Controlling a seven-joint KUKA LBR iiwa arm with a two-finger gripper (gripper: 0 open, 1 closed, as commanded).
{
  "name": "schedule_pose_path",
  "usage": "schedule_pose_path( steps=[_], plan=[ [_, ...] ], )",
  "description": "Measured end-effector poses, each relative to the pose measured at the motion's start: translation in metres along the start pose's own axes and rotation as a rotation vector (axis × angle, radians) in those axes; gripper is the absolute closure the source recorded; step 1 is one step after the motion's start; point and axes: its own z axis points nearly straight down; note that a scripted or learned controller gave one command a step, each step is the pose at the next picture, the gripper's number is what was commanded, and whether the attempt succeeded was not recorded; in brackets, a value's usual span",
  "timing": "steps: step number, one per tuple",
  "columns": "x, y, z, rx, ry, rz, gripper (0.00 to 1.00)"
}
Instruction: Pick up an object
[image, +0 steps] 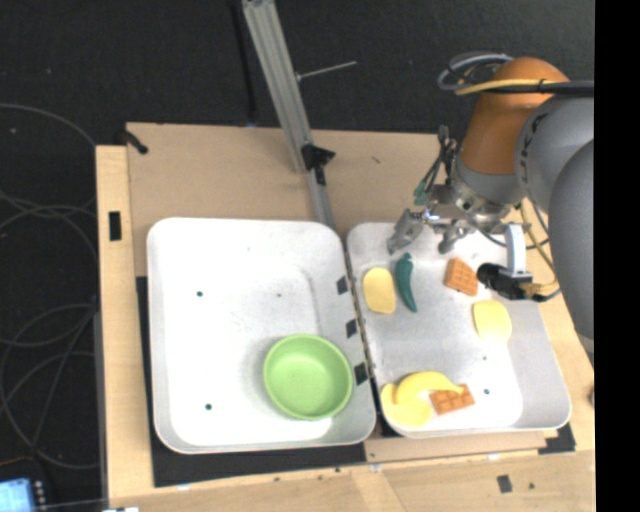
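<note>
Fingers (428, 232) spread, holding nothing, above right bin (520, 400) on bench (220, 170).

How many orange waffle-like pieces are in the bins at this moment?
2, both in the right bin: one orange piece near the far side beside the arm, the other resting on the yellow item at the near edge. More could be hidden under the arm.
</note>
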Motion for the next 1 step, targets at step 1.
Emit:
schedule_pose_path(
  steps=[1],
  plan=[
    [0.0022,0.0035,0.0433,0.000,0.000,-0.003,0.00]
  ],
)
